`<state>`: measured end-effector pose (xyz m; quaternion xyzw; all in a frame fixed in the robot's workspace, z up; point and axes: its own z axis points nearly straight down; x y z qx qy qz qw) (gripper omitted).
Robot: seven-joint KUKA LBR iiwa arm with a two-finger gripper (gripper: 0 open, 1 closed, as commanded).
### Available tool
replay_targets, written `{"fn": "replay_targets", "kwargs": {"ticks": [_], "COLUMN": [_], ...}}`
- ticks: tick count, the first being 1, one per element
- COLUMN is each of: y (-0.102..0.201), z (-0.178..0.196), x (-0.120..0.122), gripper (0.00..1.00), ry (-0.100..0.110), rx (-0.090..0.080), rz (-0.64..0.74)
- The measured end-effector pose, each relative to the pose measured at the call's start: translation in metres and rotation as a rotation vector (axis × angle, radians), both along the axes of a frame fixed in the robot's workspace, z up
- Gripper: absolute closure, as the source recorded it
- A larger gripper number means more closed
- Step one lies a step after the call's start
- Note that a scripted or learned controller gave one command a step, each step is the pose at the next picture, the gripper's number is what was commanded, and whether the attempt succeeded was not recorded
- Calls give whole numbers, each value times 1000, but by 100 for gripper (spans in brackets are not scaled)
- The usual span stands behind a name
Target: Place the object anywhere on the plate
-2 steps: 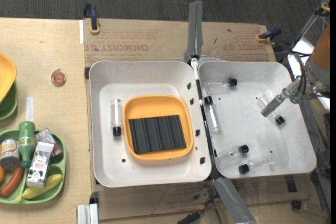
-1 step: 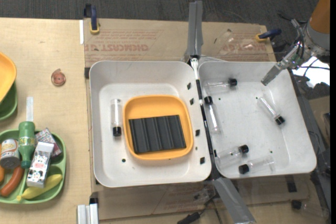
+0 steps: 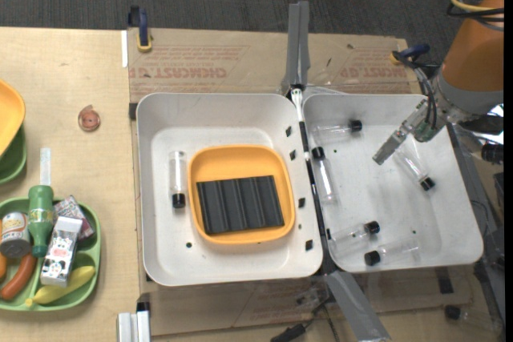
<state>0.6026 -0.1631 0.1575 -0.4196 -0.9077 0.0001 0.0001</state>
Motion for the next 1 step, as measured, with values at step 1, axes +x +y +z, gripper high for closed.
{"fn": "replay_targets", "kwargs": {"ticks": [1], "y": [-24], "z": [51], "x": [26], "gripper": [0], "ry": [-5], "rx": [-2], "rz": [188]}}
